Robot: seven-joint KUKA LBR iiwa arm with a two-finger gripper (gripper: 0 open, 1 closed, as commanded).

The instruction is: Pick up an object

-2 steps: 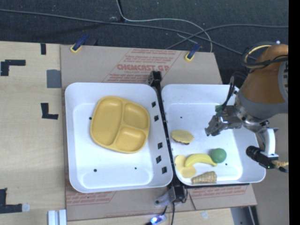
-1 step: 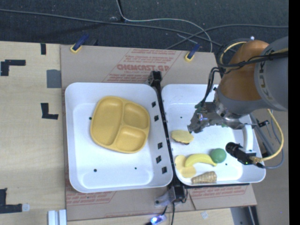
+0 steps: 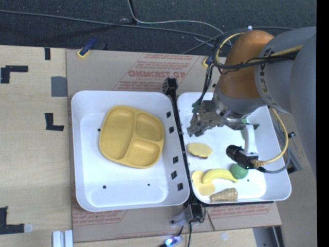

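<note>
The end effector point(image 3: 197, 129) hovers in the right bin point(image 3: 272, 189), its grip state impossible to tell; a tan slice point(image 3: 199, 150) lies just nearer; banana point(image 3: 218, 176) nearer still; left bin point(image 3: 82, 138) holds a yellow plate point(image 3: 131, 136).

Even, soft overhead light; faint shadows, slightly grainy, mild blur throughout.

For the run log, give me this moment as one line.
gripper: over right bin, nothing seen held | nearest: potato-shaped toy | also there: banana, green ball | left bin: yellow divided plate
</note>
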